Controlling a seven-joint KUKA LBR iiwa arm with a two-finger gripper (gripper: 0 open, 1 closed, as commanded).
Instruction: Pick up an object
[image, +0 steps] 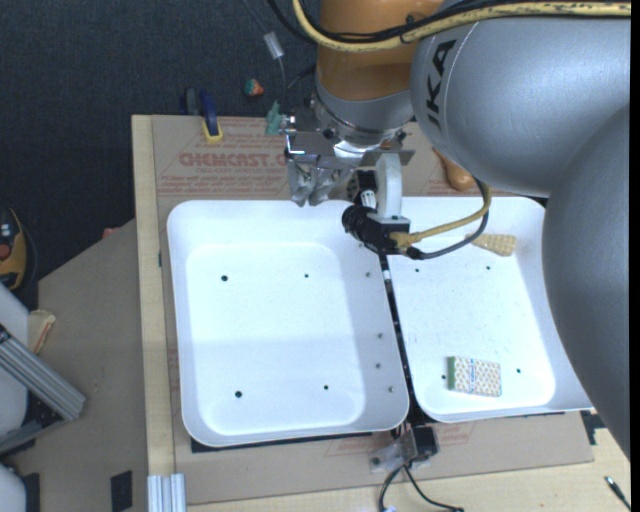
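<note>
Object: a small flat packet (474, 376), pale with a green edge, lies in the right bin (520, 310) toward 5 o'clock of that bin's floor, near its front wall and apart from every rim.

Second candidate: a small tan wafer-like piece (497, 243) rests at about 1 o'clock in the same bin, close to the far wall, well apart from the packet.

Left bin: the left bin (200, 300) has a bare white floor with a few dark dots that look like holes.

Gripper: the gripper (312, 190) hangs at 12 o'clock over the far rim of the left bin, near the seam between the two bins, below the orange band (365, 50) of the arm.

Jaws: cannot tell whether they stand apart or together; the mechanism is blurred and tangled with brackets and cable. Nothing is visible between them.

Step in hand: by my judgement, the approach; no object is lifted and the gripper is well apart from both pieces.

Next move calls for: a traverse toward 4 o'clock across the seam into the right bin, then a descent onto the packet. It lies flat, so the jaws would need to straddle its narrow side and go right down to the floor.

Risk: a thin flat thing may slip out.
</note>
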